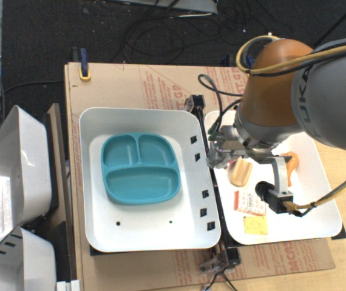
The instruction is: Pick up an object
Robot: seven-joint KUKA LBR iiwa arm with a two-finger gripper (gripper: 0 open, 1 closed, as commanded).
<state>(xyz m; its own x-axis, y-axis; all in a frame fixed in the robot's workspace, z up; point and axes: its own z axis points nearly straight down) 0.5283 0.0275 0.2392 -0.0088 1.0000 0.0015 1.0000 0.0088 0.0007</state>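
Observation:
My gripper (223, 152) hangs low over the left side of the right bin (325, 226), close to the wall shared with the left bin, mostly hidden under the arm's orange band and grey wrist. Just right of and below it lies a tan bread-like piece (241, 173). An orange carrot-like item (291, 163) lies further right, partly behind the arm. Toward the front of that bin sit a white and red packet (250, 203) and a yellow square (255, 225). Nothing can be seen held in the gripper.
The left bin (100, 223) holds a teal divided plate (141, 167). Black clips (204, 194) line the wall between the bins. A cable with a black connector (275, 197) hangs from the arm over the right bin. White tubs (12, 174) stand at the far left.

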